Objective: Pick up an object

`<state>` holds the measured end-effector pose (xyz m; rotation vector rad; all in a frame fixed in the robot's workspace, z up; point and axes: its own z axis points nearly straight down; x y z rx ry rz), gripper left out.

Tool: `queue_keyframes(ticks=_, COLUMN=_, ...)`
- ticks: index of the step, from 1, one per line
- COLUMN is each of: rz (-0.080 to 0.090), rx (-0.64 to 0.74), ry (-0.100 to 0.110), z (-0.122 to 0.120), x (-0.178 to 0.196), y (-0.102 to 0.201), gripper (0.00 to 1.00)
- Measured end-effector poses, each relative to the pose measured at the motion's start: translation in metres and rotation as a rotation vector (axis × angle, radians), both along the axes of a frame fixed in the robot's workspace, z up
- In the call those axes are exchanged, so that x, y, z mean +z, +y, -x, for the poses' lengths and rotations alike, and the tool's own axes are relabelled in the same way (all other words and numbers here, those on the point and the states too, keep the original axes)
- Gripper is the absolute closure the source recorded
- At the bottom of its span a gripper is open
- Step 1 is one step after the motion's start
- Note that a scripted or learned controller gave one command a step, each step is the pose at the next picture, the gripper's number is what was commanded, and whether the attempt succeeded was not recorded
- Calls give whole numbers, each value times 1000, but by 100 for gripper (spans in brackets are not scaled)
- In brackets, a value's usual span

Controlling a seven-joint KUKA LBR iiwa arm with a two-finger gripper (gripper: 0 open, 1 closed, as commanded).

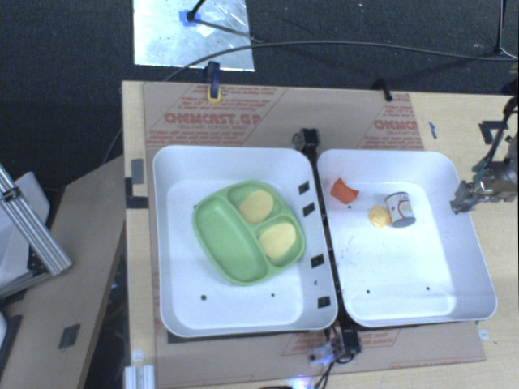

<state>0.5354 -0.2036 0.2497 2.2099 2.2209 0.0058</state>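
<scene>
Two white bins are set side by side on the bench. The left bin (182,217) is largely taken up by a green divided tray (223,241), with a yellow piece in each of its two small compartments. The right bin (413,290) carries three small objects grouped near its far-middle: a can (399,209) lying beside a yellow lump (379,215), and an orange piece (344,190) apart. Open floor is left toward the near rim. The gripper (469,194) is seen at the right rim, nothing grasped; its state cannot be told.
</scene>
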Motion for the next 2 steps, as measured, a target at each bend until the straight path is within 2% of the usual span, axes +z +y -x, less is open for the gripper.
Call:
queue_keyframes(ticks=1, rz=0, rx=1, ry=1, z=-2, x=52, y=0, gripper=100)
queue_keyframes(ticks=2, rz=-4, rx=6, ry=6, z=-26, x=40, y=56, gripper=100)
